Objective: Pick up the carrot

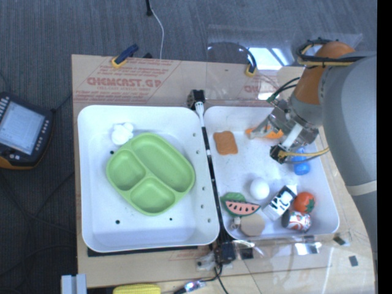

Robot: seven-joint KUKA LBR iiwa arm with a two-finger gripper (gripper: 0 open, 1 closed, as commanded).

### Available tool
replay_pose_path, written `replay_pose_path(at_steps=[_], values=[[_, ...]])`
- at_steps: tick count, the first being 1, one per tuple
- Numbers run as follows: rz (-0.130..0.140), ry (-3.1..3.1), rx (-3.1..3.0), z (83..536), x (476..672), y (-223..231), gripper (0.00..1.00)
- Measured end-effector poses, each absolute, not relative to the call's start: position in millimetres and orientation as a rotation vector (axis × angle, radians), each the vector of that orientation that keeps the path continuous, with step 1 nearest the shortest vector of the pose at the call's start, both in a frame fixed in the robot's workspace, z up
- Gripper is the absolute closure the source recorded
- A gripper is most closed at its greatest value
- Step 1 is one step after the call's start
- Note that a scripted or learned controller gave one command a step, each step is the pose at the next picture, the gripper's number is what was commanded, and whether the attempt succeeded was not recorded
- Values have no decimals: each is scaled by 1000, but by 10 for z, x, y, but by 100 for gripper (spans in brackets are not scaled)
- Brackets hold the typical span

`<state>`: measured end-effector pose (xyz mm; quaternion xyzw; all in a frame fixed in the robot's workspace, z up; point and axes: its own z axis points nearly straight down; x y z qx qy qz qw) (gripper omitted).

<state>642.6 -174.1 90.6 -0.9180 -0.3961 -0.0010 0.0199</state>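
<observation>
The carrot (260,131) is a small orange piece lying near the back of the right bin (245,112), with an orange tip poking out to the left. My gripper (278,141) hangs low directly over the carrot's right end and covers part of it. Whether the carrot is actually gripped is hidden by the gripper body. The grey arm with its orange band (315,81) reaches in from the right.
Also in the right bin: a brown toast slice (225,143), a blue ball (301,167), a white ball (259,188), a watermelon slice (239,204), a black-and-white box (280,201), a tomato (304,201) and a can (297,221). The left bin (92,225) holds a green divided plate (150,173).
</observation>
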Motion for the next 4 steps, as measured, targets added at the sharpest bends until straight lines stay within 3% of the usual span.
replay_pose_path(at_steps=[1,2,3,4], values=[[-42,-965,-2951,923,6334,-1796,0],[-3,-1160,-2925,2005,5648,-2222,0],[14,-1396,-2807,967,6606,-1975,0],[-16,-1232,-2899,912,6018,-1932,0]])
